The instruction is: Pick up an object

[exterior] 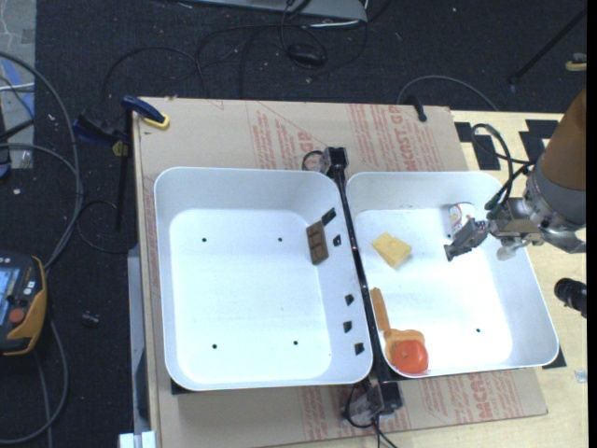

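Red ball (409, 355) nearest; gripper (464, 241) above right bin (522, 292), finger spread indiscernible, grasp unclear.

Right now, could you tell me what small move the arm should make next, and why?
Probably shift the gripper left and down toward the yellow block: it hangs above the right bin beside that block, which lies apart from other items.

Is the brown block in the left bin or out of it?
In. The brown block lies inside the left bin, against its right wall, apart from the gripper over the right bin.
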You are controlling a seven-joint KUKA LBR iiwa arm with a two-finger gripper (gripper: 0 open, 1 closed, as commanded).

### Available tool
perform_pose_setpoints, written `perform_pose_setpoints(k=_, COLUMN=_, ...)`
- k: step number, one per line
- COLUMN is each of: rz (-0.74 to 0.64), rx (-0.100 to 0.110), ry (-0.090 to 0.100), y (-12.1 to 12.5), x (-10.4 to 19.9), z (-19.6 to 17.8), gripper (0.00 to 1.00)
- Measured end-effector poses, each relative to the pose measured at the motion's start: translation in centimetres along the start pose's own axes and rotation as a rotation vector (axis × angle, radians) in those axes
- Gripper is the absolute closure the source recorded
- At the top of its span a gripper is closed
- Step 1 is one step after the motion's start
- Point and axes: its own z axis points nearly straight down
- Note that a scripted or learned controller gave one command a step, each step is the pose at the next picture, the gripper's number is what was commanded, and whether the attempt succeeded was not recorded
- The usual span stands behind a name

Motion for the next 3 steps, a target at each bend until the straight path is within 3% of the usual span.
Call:
perform_pose_setpoints(k=1, rz=-0.001, rx=-0.006, ry=-0.001, y=0.1, x=0.0, z=-0.3, gripper=0.00)
perform_pose_setpoints(k=3, rz=-0.001, rx=-0.003, ry=0.000, y=-1.3, x=0.1, z=9.5, gripper=0.00)
